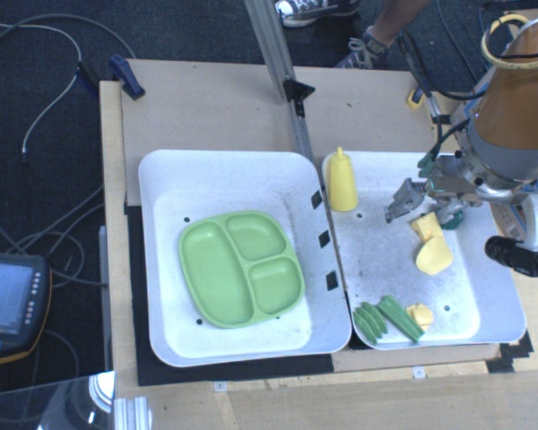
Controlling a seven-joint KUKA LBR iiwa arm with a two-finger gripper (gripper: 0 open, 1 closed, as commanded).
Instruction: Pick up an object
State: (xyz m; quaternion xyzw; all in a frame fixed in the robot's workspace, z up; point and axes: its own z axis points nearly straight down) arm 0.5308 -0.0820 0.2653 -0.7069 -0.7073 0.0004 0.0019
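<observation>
The gripper (428,206) hung with fingers spread, unladen, above the yellow lemon (433,256) at right. A yellow squeeze bottle (342,181) stood near the divider, nozzle toward the frame's top; green pea pods (387,318) lay below.

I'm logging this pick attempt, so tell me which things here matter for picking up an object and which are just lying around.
Job: gripper; yellow pieces; mustard bottle; green beans; right bin.

Lying about: green divided plate in left bin; blue clamp; tablet.

Yellow bottle (342,181) lying flat, right bin's top-left corner.
</observation>
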